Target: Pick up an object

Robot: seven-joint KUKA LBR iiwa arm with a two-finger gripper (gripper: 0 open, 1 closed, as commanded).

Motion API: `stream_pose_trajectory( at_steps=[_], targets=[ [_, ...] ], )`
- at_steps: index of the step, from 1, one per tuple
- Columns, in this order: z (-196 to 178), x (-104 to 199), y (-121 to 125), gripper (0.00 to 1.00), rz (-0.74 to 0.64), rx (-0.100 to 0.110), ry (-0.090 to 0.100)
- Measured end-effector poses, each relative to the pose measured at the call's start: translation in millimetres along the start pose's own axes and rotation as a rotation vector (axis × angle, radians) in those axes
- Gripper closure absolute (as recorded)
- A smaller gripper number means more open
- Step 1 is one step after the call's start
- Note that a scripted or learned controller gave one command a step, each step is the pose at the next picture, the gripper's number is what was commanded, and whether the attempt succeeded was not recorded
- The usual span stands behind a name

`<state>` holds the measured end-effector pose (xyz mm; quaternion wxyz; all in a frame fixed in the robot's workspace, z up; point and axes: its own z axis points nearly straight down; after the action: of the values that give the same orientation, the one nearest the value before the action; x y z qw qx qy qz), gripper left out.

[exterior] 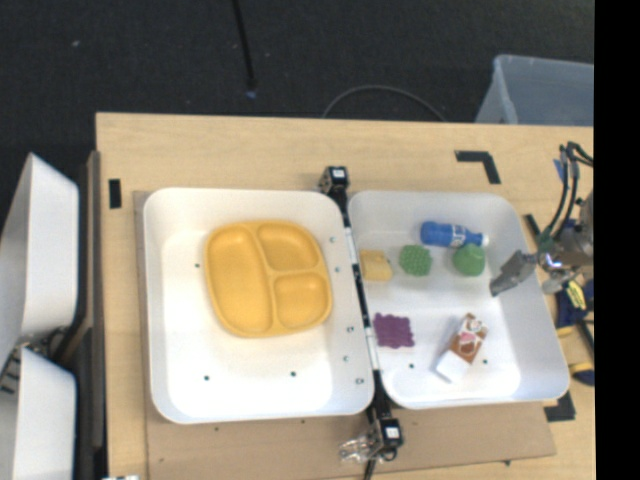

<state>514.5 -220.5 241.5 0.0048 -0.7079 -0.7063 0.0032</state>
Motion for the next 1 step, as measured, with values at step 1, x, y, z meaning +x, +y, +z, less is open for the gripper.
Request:
stream_pose_trajectory(
  at_steps=[1],
  targets=[
    [-7.2, 0.5, 2.6, 0.00, -0.004, -0.012, -0.003]
  ],
)
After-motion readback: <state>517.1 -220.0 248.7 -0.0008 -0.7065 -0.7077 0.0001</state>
